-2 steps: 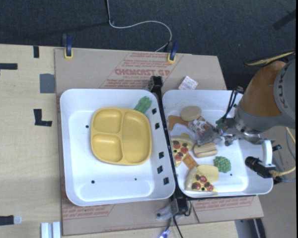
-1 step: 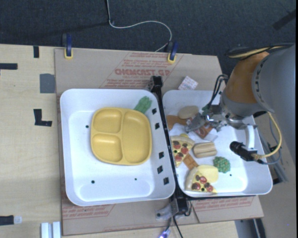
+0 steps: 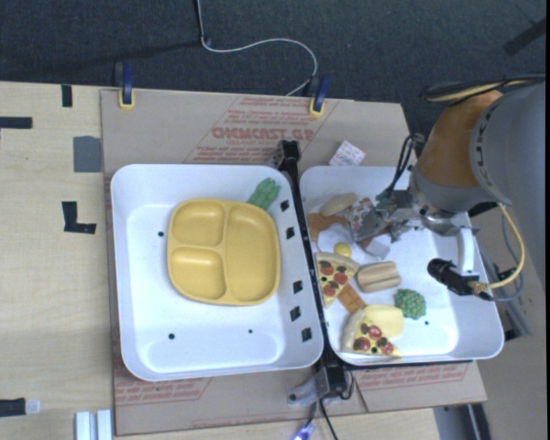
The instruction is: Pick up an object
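- Right now the gripper [image 3: 378, 220] sits low in the right bin [image 3: 472, 333], at its upper-left part. We can't tell if it's released or clenched; the wrist blocks that from above.
- Likeliest target, in our view: the brown mottled piece [image 3: 356, 214] just beside the gripper tip, next to a tan roll [image 3: 335, 206]. Looks small, irregular, prob. hard plastic w/ no flat sides.
- Risk 1: roll and brown piece lie touching, so a close could pinch both or squeeze one out sideways.
- Risk 2: both sit near the bin divider [image 3: 302, 246]; a pad could land on the wall and the close would miss.
- Risk 3: clutter below, i.e. small yellow bit [image 3: 344, 249], pizza slice [image 3: 331, 278], bun [image 3: 378, 275], may get nudged if the arm drifts.
- Broccoli [image 3: 409, 302] stands more apart from the rest, so it's an easier pick imo.
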Tool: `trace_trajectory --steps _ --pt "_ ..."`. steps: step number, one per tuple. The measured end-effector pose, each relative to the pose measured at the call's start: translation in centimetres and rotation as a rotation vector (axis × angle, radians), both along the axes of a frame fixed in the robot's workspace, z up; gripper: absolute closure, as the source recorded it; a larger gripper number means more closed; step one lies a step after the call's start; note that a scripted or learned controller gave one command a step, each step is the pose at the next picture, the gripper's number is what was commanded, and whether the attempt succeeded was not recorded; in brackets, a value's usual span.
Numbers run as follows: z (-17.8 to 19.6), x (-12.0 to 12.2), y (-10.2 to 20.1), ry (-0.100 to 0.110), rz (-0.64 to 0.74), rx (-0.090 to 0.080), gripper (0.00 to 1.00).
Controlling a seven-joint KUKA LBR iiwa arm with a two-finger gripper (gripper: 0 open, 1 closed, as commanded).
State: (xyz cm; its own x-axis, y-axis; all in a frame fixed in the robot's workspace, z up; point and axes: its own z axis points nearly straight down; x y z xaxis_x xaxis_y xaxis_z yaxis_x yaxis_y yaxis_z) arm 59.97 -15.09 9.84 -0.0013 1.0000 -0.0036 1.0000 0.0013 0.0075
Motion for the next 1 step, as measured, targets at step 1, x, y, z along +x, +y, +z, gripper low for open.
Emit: trace_trajectory --steps 1 --pt "9.11 -0.30 8.43 0.003 0.008 0.006 1.00"
